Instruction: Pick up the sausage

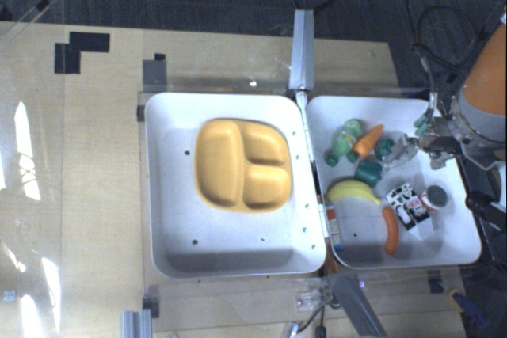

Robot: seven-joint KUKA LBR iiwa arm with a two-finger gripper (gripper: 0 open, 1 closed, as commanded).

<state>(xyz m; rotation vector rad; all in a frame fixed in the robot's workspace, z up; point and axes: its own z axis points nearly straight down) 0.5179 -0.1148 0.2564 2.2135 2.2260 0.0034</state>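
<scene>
Nearest us, along the front of the right bin (467, 245), the sausage (390, 231) is lying as a short, smooth, reddish-orange cylinder, just beside the yellow banana (354, 191) and a black-and-white printed carton (409, 206). We are finding the gripper (440, 140) hanging over the bin's far right side, holding nothing; open or closed, we cannot tell. We are advising a descent across the sausage's rounded middle, clear of the carton.

Left bin (158, 249) holds a yellow divided tray (242, 164). Right bin (467, 245): sausage (390, 230) near front wall, banana (354, 190) beside it, carrot (367, 140), green bottle (344, 140). Gripper (438, 140) hangs over right bin's far right side, apart from sausage.
</scene>
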